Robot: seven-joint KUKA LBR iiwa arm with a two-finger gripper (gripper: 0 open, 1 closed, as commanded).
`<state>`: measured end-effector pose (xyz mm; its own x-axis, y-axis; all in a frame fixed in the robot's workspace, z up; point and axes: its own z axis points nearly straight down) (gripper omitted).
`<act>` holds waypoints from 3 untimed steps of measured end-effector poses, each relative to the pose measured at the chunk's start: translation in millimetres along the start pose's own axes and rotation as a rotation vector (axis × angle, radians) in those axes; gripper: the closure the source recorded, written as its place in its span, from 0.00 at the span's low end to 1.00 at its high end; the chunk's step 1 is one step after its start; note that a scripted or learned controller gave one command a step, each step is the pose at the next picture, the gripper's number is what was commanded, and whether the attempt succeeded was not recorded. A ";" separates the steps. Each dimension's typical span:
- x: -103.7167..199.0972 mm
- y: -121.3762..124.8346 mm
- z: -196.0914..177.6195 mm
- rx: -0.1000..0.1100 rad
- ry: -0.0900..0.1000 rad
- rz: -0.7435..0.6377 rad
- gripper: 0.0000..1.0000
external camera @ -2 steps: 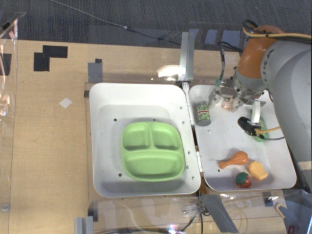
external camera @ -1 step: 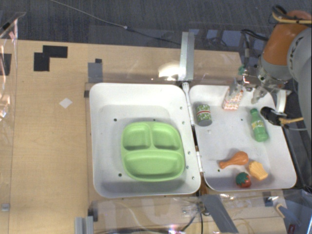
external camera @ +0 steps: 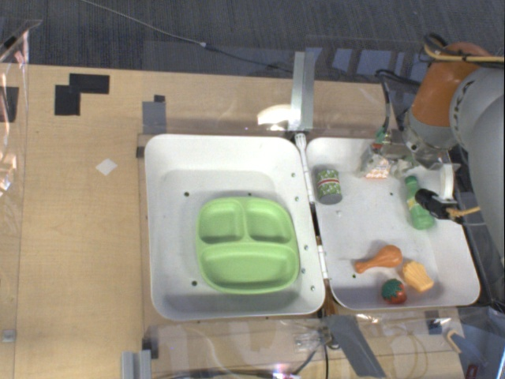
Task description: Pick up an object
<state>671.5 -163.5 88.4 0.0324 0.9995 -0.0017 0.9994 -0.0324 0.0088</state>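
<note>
My gripper (external camera: 379, 163) hangs low over the far part of the right bin (external camera: 355, 235), near its back wall. A small grey can with a green label (external camera: 327, 185) stands upright to its left, by the bin's left wall. A green bottle-shaped toy (external camera: 420, 214) lies just right of the gripper, partly under the wrist. At the bin's near side lie an orange drumstick (external camera: 379, 260), a yellow piece (external camera: 418, 276) and a red and green fruit (external camera: 394, 291). I see nothing between the gripper's tips.
The left bin (external camera: 170, 212) holds a green divided plate (external camera: 247, 245). A metal post (external camera: 302, 93) rises behind the wall between the bins. The grey arm with its orange band (external camera: 438, 93) reaches in at the upper right.
</note>
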 end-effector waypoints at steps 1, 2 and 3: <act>-6.0 -21.4 -0.5 -0.001 0.001 0.098 0.00; -10.1 -1.4 -20.9 0.008 0.000 0.295 0.00; -19.4 0.4 -58.2 0.002 -0.001 0.201 0.00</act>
<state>670.8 -182.8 146.7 0.2313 0.9729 -0.0007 0.9729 -0.2313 0.0070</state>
